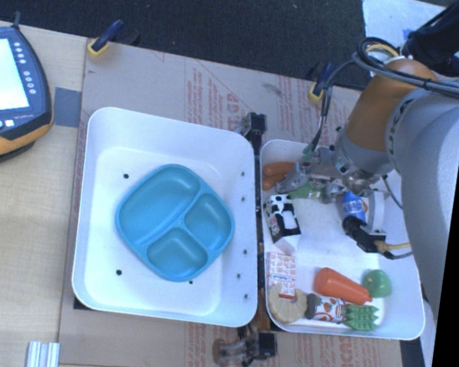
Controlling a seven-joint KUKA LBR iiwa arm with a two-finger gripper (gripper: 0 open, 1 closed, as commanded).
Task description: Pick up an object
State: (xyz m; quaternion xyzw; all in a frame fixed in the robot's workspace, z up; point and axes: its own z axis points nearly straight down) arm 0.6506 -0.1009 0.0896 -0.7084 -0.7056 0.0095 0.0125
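My gripper (pixel 317 185) is down in the far end of the right bin (pixel 403 334), under the orange-banded wrist. An orange-brown item (pixel 277 172) lies just left of it in the bin's far left corner. A blue can-like item (pixel 353 207) sits close on its right. A black-and-white item (pixel 283 216) lies a little nearer the camera than the gripper. Further forward are a red-and-white carton (pixel 283 275), an orange carrot (pixel 340 285) and a round biscuit (pixel 286 307). Nothing shows clearly between the gripper's tips.
The left bin (pixel 95 202) holds a blue divided plate (pixel 175 222). A green round item (pixel 377 282), a green toy (pixel 363 317) and a printed packet (pixel 326 309) lie at the right bin's near right. A tablet-like pendant (pixel 4 96) rests at the bench's left.
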